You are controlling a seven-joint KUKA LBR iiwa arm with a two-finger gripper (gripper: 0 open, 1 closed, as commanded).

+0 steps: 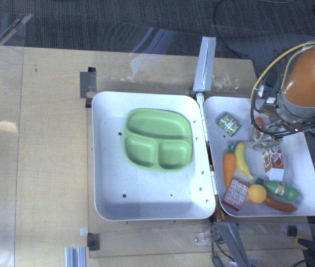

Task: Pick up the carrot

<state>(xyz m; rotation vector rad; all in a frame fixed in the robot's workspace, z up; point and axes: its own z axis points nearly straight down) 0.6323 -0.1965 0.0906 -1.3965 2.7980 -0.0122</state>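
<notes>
Orange tapered carrot is lying untouched in right white bin; gripper hovering nearby, claw state unclear. Pick not started.

The orange carrot lies lengthwise near the right bin's left wall, green end pointing away.

Two shallow white plastic bins on a pale tan wooden bench, against dark grey carpet. In the left bin, a light green three-compartment plastic tray. In the right bin: an orange tapered carrot, a yellow banana, a round yellow-orange ball, a green bottle, a red-and-white patterned packet, a green-and-silver can, perhaps printed. Above, an orange band over grey metal.
</notes>
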